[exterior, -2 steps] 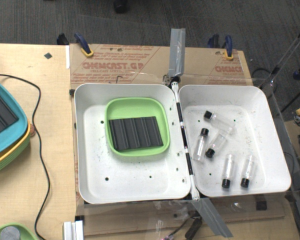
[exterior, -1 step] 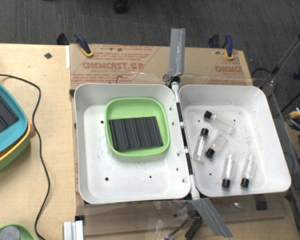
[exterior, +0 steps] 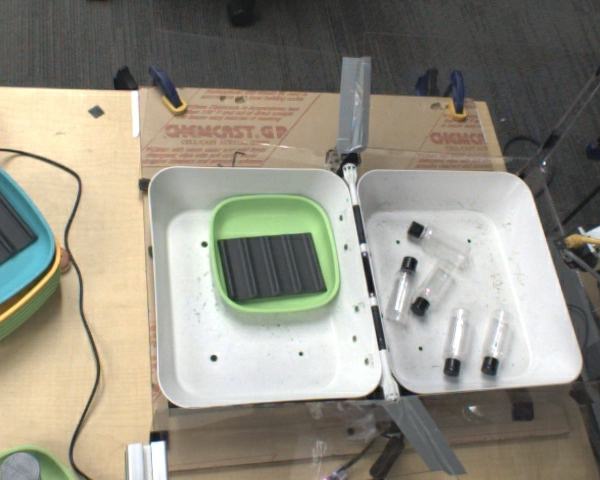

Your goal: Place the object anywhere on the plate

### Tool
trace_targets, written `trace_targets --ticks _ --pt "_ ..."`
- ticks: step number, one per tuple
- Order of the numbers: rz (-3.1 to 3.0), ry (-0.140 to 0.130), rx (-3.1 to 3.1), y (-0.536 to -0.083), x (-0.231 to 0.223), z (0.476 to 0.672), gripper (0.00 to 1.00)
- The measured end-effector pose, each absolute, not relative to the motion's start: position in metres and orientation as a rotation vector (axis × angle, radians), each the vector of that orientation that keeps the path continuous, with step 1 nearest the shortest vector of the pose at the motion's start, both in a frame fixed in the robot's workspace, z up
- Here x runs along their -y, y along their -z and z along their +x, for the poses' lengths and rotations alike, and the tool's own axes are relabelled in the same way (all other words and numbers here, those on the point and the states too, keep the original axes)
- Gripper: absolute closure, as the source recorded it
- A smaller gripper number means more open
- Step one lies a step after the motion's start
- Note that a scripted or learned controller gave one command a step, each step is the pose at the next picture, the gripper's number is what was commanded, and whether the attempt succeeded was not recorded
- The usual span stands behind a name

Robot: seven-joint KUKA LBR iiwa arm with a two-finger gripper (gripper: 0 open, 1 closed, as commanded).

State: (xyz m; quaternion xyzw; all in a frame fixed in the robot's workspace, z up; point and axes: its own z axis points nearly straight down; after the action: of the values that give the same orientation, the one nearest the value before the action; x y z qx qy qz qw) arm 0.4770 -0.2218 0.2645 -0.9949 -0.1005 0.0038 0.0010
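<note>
Vials (exterior: 425, 283), five capped, lie mid-floor of the right bin (exterior: 540, 268); none on the green plate (exterior: 275, 253) in the left bin (exterior: 180, 298). Gripper state: cannot tell.

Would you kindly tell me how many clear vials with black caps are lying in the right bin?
5: one near the top, two in the middle and, two at the bottom and. None looks hidden.

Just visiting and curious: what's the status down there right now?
Vials lie loose in right bin. Green plate in left bin, dark ribbed pad on it. No vial on plate yet.
</note>
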Motion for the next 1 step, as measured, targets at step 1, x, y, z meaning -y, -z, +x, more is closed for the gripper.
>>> trace_targets --ticks 1 --pt "-3.124 -0.008 0.319 -0.2795 0.2220 0.4774 0.00"
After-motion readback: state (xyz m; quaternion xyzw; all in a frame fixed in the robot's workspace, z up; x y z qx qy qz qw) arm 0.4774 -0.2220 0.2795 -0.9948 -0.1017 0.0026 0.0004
